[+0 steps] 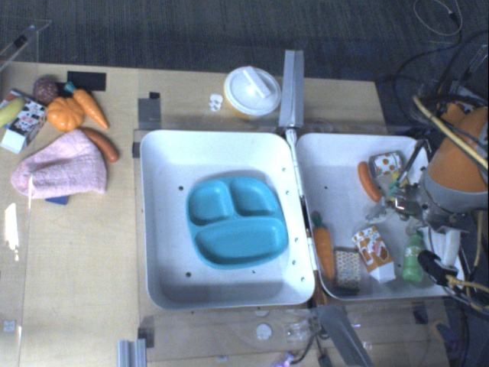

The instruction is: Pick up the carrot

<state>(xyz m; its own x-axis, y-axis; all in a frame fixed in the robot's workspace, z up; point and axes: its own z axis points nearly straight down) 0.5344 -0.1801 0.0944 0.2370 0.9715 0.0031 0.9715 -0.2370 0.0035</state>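
Nothing is done yet: the carrot lies low in the right bin, and I cannot tell my pincer's state.

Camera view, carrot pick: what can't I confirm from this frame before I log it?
- Gripper: its fingers blur into cables and arm; open or shut is unreadable.
- Carrot: lies against the right bin left wall; the dividing rim crowds its near side, and its leafy end is too small to make out.
- Green bottle: partly covered by the arm's housing.
- Printed cartons: labels too small to read.
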